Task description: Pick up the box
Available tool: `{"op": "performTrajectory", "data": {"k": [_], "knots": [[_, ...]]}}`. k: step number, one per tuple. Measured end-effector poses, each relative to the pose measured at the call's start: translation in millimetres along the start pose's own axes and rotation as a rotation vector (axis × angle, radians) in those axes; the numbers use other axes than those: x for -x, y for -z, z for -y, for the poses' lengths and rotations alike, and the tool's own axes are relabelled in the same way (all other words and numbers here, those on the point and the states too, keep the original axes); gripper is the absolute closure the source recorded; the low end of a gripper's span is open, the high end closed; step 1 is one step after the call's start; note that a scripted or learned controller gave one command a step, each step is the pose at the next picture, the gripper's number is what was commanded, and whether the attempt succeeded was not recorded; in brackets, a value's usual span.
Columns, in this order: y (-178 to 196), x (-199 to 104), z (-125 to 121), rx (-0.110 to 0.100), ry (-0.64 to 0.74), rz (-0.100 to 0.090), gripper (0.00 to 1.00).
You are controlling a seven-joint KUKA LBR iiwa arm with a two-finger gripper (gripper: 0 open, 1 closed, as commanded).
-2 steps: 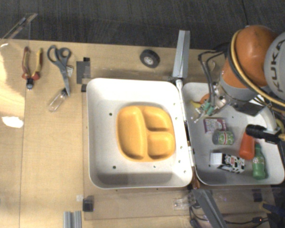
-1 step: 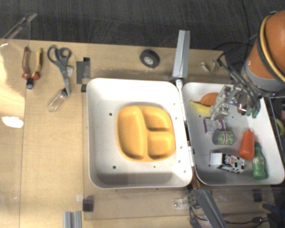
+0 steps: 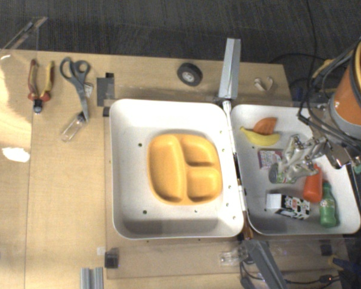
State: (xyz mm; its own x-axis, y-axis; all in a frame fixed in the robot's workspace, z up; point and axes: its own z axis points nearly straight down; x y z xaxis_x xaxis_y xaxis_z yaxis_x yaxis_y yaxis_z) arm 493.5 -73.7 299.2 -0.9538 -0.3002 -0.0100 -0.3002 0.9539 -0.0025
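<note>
You are looking at the approach step: the grey arm with its orange band [image 3: 356,89] comes in from the right edge of the frame, and its metal two-finger gripper [image 3: 293,161] hangs low over the middle of the right-hand shallow white bin [image 3: 248,161]. Whether the jaws are apart or together cannot be told from this slant; nothing shows clamped between them.

The small white box with black cow-like patches [image 3: 287,205] lies flat at the lower middle of that bin, just below the gripper in the frame and apart from it. Beside it to the right stand a green bottle [image 3: 328,207] and an orange-red bottle [image 3: 313,186]. A yellow banana [image 3: 260,138] and an orange wedge-shaped piece [image 3: 265,125] sit at the bin's upper left. A small pinkish packet [image 3: 269,158] lies just left of the gripper.

The left-hand white bin [image 3: 126,161] carries a yellow divided tray [image 3: 185,167].

The next move, as I judge it, calls for shifting the gripper toward the frame's lower edge, centring over the box, then descending without nudging the bottles.
</note>
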Motion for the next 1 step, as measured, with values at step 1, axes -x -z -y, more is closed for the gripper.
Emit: {"op": "performTrajectory", "data": {"k": [1], "knots": [[-78.1,56.7,-3.2,0.0,-0.484,-0.002,1.0]]}}
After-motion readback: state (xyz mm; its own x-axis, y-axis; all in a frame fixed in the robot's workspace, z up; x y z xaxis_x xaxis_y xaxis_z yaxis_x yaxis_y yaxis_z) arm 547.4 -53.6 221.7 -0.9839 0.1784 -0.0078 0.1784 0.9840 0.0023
